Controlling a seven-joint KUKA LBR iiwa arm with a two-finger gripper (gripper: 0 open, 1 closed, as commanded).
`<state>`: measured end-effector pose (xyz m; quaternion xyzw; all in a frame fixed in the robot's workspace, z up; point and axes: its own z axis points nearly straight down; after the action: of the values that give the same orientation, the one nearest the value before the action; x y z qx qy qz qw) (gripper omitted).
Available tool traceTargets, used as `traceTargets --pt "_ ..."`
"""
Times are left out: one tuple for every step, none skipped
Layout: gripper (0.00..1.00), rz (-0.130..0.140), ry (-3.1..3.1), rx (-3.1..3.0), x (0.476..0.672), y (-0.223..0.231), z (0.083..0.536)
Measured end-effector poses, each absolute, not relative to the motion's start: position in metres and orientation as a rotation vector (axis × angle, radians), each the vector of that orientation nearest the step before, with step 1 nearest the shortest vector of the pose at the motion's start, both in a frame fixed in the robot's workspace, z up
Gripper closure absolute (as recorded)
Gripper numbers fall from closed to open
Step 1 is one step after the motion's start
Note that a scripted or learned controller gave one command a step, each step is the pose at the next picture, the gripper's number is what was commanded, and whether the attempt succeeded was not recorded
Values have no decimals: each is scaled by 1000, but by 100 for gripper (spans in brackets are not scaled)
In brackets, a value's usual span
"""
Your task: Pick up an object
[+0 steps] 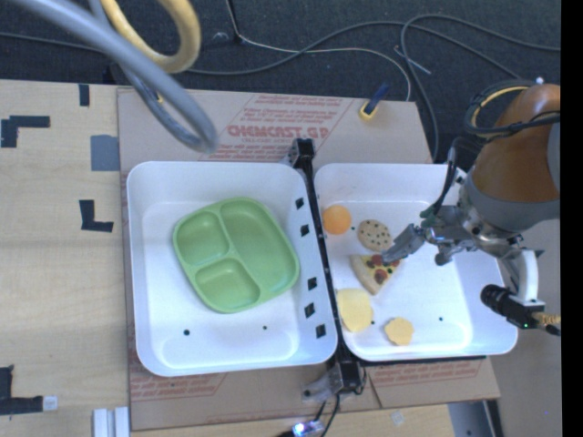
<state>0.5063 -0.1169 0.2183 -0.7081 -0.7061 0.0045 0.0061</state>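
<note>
The right bin (455, 330) holds several toy foods: an orange ball (337, 219), a round cookie (373, 234), a pizza slice (374, 270), a pale yellow disc (354, 309) and a small yellow piece (398, 331). My gripper (404, 244) reaches in from the right, low over the bin, with its tip just right of the cookie and above the pizza slice. Nothing shows between its fingers.
The left bin (150, 335) carries a green divided plate (236, 253). A black clip divider (310, 235) runs between the bins. Cables and a grey hose (137, 57) lie beyond the bins at the back. The arm's orange wrist (519, 153) hangs over the right bin's far right side.
</note>
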Motion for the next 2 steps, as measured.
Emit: traceTargets --pt "0 2 -2222 -2219 509 -117 225" --pt "0 7 -2218 -2217 513 -117 162"
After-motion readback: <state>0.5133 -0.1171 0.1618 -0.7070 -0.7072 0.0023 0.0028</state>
